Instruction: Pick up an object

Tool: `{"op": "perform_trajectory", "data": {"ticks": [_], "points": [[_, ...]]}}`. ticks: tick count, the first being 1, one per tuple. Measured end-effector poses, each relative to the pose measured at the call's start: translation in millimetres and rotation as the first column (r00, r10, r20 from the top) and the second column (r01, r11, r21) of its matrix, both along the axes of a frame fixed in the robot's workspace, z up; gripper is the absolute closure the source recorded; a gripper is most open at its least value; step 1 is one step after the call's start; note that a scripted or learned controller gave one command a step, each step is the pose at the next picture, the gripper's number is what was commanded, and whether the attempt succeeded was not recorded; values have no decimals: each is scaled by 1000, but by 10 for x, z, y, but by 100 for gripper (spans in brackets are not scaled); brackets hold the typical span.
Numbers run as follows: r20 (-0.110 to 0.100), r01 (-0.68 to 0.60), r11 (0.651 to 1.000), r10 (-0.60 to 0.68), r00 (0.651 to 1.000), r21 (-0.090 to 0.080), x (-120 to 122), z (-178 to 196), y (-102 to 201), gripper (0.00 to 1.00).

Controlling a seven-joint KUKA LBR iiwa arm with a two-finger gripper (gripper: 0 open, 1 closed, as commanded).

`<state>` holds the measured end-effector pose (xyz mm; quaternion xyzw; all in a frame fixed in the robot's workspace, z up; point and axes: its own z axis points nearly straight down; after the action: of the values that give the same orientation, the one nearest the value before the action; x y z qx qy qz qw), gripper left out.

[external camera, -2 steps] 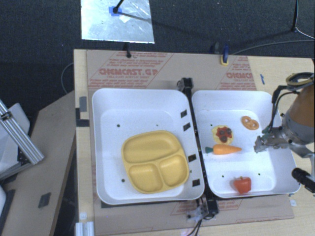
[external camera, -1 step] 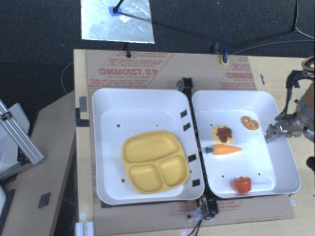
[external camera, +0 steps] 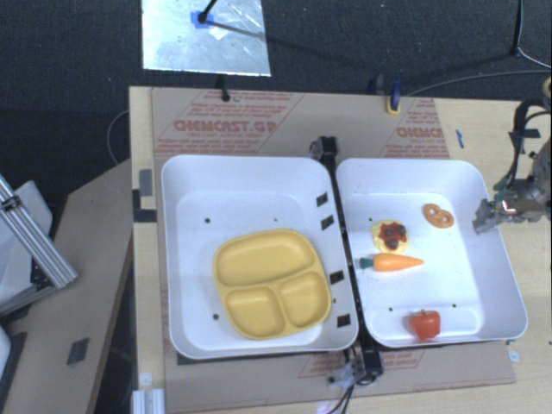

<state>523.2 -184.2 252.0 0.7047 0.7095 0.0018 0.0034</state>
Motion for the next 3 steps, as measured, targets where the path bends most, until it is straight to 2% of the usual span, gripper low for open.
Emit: {"op": "perform_trajectory", "data": {"ticks": [1, 3], "points": [[-3, -5, 1000, 5, 1000, 3, 210, 30, 517, 100], [-7, -4, 1000, 4, 1000, 5, 373, -215, 1583, 100]]}}
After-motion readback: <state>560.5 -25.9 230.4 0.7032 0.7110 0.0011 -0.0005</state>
